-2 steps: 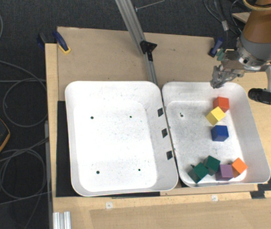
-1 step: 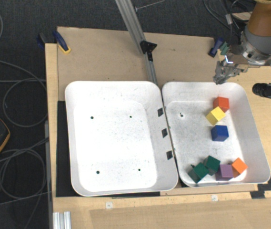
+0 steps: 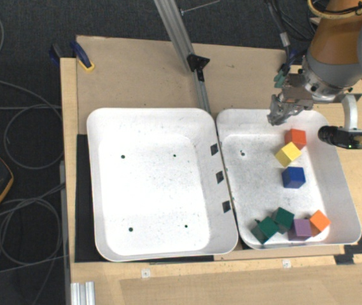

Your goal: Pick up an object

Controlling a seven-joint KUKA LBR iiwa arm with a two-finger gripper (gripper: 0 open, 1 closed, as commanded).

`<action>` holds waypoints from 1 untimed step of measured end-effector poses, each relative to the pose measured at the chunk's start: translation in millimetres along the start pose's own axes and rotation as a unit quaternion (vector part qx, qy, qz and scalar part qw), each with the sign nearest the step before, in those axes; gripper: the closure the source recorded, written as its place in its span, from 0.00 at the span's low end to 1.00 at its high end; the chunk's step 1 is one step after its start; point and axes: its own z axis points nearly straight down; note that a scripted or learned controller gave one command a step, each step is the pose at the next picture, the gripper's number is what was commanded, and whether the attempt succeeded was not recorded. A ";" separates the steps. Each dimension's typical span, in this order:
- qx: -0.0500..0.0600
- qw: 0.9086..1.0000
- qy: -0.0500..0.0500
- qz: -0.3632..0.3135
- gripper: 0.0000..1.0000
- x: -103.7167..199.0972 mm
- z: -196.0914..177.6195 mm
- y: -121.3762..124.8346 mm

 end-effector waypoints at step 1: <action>0.001 1.000 0.000 -0.001 1.00 51.5 11.2 -19.5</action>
